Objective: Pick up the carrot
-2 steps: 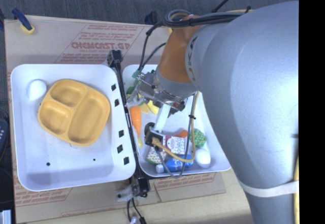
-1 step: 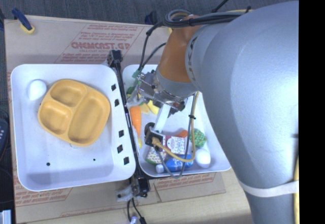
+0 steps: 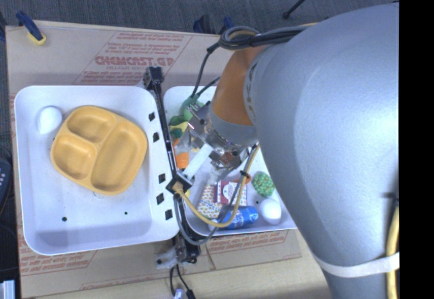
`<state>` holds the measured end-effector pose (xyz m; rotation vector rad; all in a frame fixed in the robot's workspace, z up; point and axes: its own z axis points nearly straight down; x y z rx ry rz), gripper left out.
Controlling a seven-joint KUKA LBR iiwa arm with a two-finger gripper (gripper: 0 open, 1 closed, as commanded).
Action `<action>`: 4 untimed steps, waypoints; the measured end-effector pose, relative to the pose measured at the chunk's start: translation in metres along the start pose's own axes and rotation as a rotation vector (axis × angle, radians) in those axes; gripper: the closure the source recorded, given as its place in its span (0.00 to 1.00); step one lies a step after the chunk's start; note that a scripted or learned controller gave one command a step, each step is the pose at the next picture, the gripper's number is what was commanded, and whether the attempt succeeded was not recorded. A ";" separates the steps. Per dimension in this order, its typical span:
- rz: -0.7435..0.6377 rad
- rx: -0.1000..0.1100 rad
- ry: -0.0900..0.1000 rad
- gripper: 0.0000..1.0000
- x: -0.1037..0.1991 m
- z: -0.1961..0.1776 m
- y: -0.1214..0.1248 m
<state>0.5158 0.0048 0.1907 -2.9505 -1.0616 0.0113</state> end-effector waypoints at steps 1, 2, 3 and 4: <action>0.000 0.000 0.000 0.00 0.000 0.000 0.000; 0.000 0.000 0.000 0.00 0.000 0.000 0.000; 0.000 0.000 0.000 0.00 0.000 0.000 0.000; 0.000 0.000 0.000 0.00 0.000 0.000 0.000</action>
